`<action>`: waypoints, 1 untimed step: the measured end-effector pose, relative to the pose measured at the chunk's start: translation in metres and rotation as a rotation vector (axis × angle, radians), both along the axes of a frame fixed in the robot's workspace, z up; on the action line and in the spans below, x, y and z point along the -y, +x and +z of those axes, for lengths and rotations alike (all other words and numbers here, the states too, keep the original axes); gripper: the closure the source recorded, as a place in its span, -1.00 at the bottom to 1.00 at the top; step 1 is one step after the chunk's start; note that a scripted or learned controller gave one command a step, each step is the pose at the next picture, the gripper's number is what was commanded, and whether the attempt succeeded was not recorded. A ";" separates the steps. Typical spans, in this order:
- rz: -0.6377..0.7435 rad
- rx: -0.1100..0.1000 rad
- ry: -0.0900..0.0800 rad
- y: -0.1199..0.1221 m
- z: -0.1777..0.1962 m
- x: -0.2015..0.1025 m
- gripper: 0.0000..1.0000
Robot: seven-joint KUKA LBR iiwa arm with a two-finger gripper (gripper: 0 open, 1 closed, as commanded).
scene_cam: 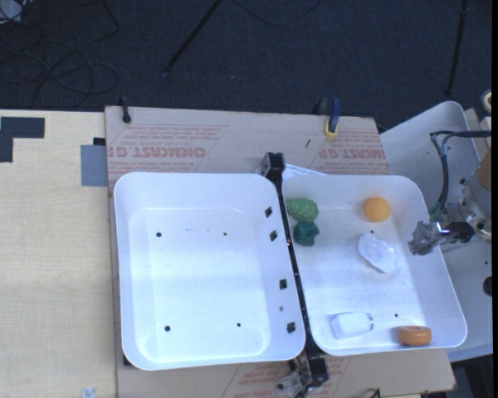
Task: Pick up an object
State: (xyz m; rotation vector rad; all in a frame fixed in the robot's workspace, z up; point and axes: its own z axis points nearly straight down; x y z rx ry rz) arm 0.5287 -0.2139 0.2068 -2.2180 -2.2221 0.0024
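Observation:
The right bin (436,293) holds several small objects. A light green lump (302,209) and a dark green piece (305,233) lie by its left wall. An orange ball (377,209) sits near the back, with a white rounded object (377,253) just in front of it. A white block (351,324) and a flat orange piece (414,335) rest near the front edge. My gripper (426,240) hangs over the bin's right rim, to the right of the white rounded object and apart from it. Nothing shows in its grasp.
The left bin (133,222) stands beside the right one, joined by a black divider (284,255) with clips. Both sit on a cardboard sheet (199,143) on the wooden bench. Cables (442,164) and the arm's white base lie at the right.

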 end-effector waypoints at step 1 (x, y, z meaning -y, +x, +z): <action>0.000 0.001 -0.001 0.016 -0.012 0.000 1.00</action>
